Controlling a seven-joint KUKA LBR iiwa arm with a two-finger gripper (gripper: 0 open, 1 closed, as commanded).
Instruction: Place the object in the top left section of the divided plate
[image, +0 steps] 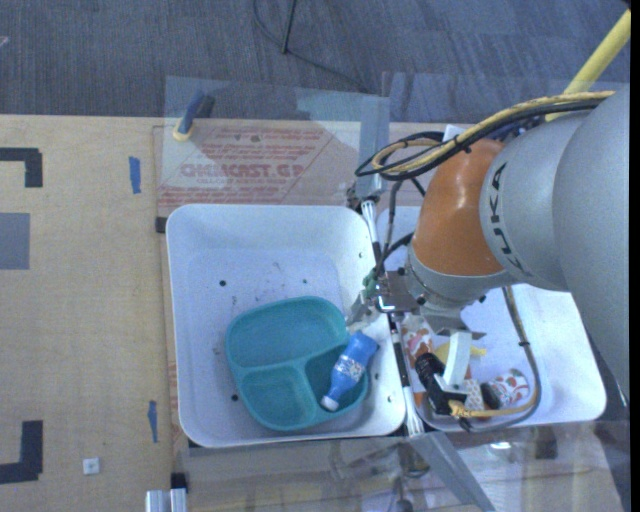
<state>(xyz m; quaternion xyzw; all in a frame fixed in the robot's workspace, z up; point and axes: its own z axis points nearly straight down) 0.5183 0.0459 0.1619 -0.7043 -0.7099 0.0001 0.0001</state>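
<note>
1. The surface (80, 330) is carrying two shallow white bins side by side, the left bin (260, 240) in full view and the right bin (575, 390) partly covered by the arm (540, 200).
2. A teal divided plate (285, 350) is lying in the near half of the left bin, close to the bin's right wall, with one large section on the far side and two smaller sections on the near side.
3. A small blue bottle (349, 371) with a white cap is lying tilted across the plate's right edge, its cap end pointing toward the near side and resting in the near right section, its far end sticking up over the rim.
4. The plate's large far section is holding nothing.
5. The grey arm with the orange band is reaching in from the right and hanging over the strip where the two bins meet.
6. The hand (372, 298) is sitting just above the bottle's far end, near the left bin's right wall; whether it is open or closed cannot be told.
7. The right bin is holding a clutter of small things (465, 385) under the arm, among them a white piece, a black piece and something orange and yellow.
</note>
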